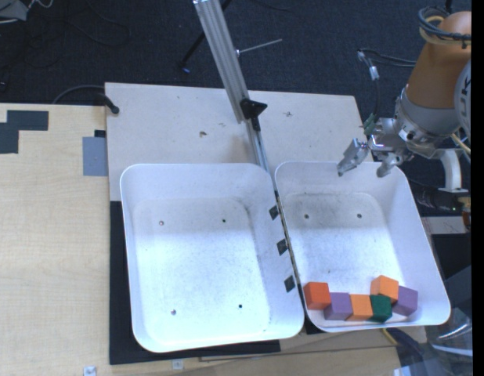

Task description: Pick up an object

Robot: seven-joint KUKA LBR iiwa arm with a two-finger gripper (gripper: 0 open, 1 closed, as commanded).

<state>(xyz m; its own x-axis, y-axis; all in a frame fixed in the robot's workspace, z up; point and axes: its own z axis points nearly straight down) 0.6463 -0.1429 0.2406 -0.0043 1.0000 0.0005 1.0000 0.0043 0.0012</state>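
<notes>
Left bin (140, 210): sits just left of the right bin, the two rims touching along a grey divider; its floor shows only faint specks.
Metal rail (226, 61): slants up and away from the far end of the right bin's left rim.
Right bin (430, 241): landmark for all else; it carries the blocks at its near edge.
Blocks: an orange block (316, 294) at the near-left of the right bin, then a purple block (337, 305), a second orange block (361, 305), a green block (381, 307), a third orange block (385, 287) and a second purple block (406, 299), all bunched touching along the near wall.
Gripper (366, 158): hovers over the far rim of the right bin, well apart from the blocks.
Fingers: spread apart, with nothing between them and touching nothing.
Arm (442, 69): reaches in from beyond the right bin's far-right corner.
Progress: nothing is picked yet; by the look of it, the reach across to the near wall, the descent, the close and the lift all remain.
</notes>
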